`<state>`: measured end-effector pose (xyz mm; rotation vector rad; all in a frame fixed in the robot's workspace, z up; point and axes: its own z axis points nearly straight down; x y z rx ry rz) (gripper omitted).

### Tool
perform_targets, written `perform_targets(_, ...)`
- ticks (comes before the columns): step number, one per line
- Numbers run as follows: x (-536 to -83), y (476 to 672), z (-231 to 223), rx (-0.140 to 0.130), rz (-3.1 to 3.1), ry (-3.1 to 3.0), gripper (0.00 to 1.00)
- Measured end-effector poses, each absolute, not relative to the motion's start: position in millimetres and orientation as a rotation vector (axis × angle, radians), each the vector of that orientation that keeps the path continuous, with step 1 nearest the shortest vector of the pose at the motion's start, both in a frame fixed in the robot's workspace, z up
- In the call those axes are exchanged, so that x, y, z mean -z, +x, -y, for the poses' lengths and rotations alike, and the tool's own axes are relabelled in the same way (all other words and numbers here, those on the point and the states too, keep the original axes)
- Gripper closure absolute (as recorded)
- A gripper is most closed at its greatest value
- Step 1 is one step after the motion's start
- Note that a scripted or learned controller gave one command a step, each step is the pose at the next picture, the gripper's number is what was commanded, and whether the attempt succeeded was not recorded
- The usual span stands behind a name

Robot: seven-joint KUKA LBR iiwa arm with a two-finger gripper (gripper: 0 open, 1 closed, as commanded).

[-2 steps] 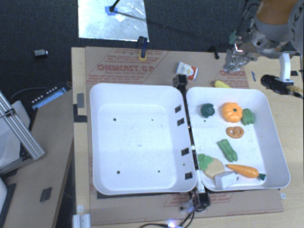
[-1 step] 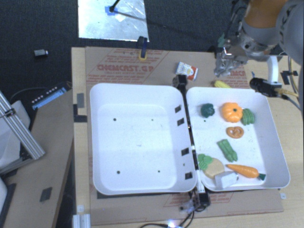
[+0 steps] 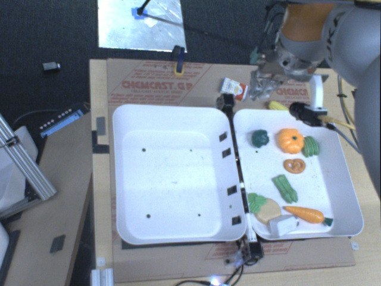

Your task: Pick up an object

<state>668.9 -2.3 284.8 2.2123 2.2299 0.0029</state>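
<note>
The right bin (image 3: 345, 177) holds several toy foods: a dark green broccoli (image 3: 259, 138), an orange pumpkin (image 3: 290, 140), a green leafy piece (image 3: 311, 146), a brown pretzel (image 3: 294, 166), a green pod (image 3: 285, 187), a carrot (image 3: 306, 214), a lettuce leaf (image 3: 256, 201), a tan disc (image 3: 268, 210) and a pale block (image 3: 283, 225). A yellow piece (image 3: 277, 106) lies at the bin's back edge. My gripper (image 3: 262, 93) hangs over the bin's back left corner, above and behind the broccoli, open with nothing between its fingers.
The left bin (image 3: 172, 171) lies beside the right one, with black clips along the shared wall (image 3: 235, 159). A small red and white item (image 3: 233, 88) sits on the cardboard behind the bins. A yellow and blue clamp (image 3: 178, 61) stands at the back.
</note>
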Motion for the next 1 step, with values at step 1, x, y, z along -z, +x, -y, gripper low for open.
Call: perform_targets(1,-280.8,668.7,-36.3,-0.004,-2.23,2.213,1.0)
